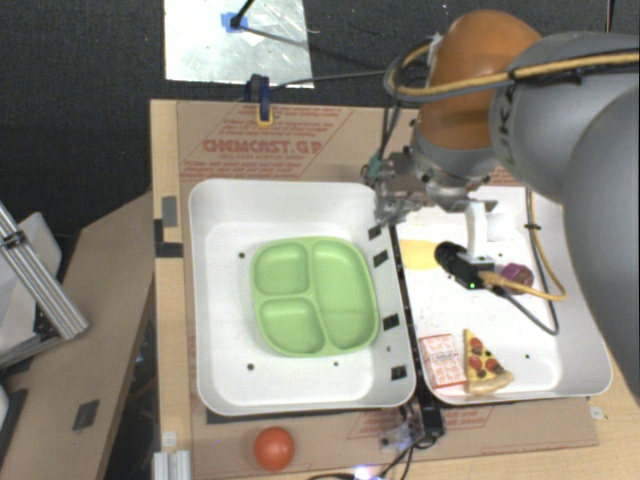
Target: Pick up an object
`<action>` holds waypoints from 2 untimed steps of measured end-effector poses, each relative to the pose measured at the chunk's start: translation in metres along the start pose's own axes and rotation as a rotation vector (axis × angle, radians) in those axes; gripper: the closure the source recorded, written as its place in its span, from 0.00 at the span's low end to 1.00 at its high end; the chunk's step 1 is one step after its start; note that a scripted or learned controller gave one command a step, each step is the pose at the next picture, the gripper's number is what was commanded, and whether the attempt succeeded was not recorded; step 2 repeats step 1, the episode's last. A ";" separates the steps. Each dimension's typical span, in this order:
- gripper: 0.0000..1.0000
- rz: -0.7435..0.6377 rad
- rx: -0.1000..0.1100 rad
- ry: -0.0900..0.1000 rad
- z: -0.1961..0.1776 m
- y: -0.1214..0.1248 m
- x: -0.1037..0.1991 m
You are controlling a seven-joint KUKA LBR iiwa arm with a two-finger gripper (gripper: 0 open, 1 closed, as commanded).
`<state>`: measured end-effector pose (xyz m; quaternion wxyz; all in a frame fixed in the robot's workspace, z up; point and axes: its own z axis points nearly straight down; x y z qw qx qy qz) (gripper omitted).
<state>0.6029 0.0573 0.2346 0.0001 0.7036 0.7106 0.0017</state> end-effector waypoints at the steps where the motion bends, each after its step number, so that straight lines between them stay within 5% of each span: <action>1: 1.00 0.001 0.001 -0.001 0.014 0.007 0.050; 2: 1.00 0.001 0.001 -0.001 0.014 0.007 0.050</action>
